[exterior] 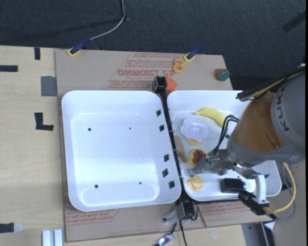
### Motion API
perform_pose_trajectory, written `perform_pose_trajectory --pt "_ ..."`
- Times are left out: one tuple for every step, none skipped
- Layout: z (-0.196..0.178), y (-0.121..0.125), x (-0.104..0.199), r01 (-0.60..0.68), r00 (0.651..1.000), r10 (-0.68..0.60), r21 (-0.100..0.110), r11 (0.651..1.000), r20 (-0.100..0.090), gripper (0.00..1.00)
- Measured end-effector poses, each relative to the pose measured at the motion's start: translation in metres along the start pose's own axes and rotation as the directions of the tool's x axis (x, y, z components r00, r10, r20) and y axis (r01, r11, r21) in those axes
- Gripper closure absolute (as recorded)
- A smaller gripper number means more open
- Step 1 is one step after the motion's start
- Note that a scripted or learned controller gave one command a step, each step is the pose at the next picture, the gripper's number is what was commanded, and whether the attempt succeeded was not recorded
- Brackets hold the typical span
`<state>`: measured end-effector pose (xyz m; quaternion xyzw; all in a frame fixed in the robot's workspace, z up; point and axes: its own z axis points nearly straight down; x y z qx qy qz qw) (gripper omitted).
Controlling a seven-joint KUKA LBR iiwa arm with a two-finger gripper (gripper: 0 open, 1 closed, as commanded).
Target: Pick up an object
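The left bin [113, 152] takes up the centre-left of the frame, touching the right bin [223, 99] along a black divider. In the right bin, a clear round lid [194, 130] lies near its upper middle, with a yellow banana [211, 115] just above and to its right. A red piece [196, 155] and a small yellow object [195, 183] sit lower down. The gripper [208, 161] hangs just beside the red piece; I cannot tell how its jaws stand. The arm [264, 127] fills the right edge.

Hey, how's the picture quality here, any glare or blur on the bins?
Camera view: soft overall, fine detail smeared; the left bin is bright white, nearly washed out but without hard glare; small objects beside the arm in the right bin blur together; faint shading under the arm.
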<state>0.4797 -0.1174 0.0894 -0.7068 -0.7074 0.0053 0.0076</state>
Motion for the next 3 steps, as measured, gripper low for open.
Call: perform_pose_trajectory --pt "0.005 0.051 0.026 0.005 1.000 -0.005 -0.016 1.000 0.004 0.00" --pt "-0.005 0.051 0.027 0.006 1.000 -0.006 -0.016 1.000 0.003 1.00" --pt "-0.100 0.049 0.076 0.006 1.000 -0.006 -0.025 1.000 0.005 1.00"
